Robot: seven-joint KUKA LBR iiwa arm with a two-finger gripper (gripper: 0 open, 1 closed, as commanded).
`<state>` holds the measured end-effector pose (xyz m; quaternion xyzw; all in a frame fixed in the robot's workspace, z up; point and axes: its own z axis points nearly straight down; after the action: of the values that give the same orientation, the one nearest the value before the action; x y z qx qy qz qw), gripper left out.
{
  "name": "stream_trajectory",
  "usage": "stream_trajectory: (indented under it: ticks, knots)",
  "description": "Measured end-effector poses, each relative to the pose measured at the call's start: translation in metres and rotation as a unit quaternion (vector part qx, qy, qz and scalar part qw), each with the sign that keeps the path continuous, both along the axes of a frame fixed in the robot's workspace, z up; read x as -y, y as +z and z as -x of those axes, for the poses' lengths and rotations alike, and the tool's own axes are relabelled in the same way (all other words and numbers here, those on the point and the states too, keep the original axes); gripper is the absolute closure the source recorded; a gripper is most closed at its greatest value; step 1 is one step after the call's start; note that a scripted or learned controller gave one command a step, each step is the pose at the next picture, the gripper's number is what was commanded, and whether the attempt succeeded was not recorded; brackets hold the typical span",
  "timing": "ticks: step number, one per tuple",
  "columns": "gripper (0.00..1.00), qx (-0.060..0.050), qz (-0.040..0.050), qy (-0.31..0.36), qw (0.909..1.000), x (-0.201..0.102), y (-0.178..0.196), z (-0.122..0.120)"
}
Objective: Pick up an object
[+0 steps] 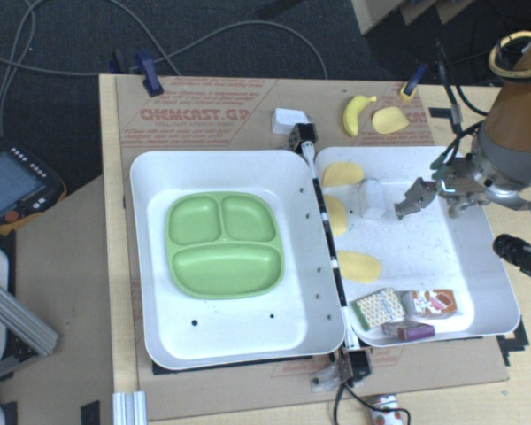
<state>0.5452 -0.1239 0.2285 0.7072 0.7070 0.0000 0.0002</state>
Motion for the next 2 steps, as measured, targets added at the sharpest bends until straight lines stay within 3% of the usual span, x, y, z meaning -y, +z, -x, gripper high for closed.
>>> stream_trajectory:
  ticks: [1,2]
  knots:
    - [0.0,-0.001,-0.0006,-0.001,1.0,0.014,-0.123,0.034]
    - [0.0,-0.001,-0.0009,0.0,1.0,-0.002,-0.144,0.067]
